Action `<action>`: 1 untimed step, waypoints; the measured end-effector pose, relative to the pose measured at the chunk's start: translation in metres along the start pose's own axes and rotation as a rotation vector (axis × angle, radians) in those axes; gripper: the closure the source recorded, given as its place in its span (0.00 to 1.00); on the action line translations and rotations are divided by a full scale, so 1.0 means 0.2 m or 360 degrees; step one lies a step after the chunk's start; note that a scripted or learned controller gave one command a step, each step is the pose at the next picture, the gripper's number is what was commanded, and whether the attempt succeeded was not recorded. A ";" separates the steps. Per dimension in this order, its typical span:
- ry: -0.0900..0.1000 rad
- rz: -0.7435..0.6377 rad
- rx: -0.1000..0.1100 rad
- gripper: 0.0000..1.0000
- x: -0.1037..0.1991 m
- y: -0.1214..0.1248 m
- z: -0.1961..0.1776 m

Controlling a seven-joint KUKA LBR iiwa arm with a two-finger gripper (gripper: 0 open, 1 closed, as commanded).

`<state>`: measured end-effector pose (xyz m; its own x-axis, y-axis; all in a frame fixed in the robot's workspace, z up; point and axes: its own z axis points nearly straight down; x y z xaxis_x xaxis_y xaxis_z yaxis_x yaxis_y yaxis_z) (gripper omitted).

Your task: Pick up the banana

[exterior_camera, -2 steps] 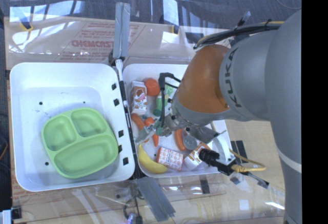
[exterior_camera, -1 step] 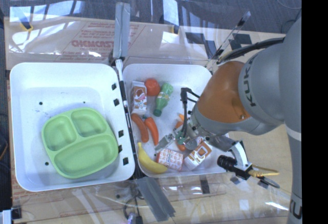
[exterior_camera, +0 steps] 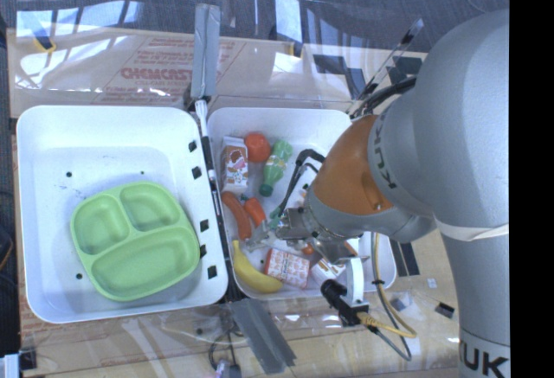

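Banana lies at right bin's front-left corner; gripper hangs near it, grip state unclear.

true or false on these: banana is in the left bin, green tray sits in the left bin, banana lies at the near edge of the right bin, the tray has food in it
1. The banana is in the left bin. False: it lies in the right bin.
2. The green tray sits in the left bin. True.
3. The banana lies at the right bin's near edge. True.
4. The tray has food in it. False: its three compartments are bare.
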<state>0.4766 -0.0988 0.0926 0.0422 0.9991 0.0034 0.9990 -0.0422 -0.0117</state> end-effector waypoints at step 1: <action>-0.0004 -0.0606 -0.0009 0.00 0.00 0.00 0.02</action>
<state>0.4760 -0.0978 0.0896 -0.3321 0.9432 0.0039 0.9432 0.3321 -0.0047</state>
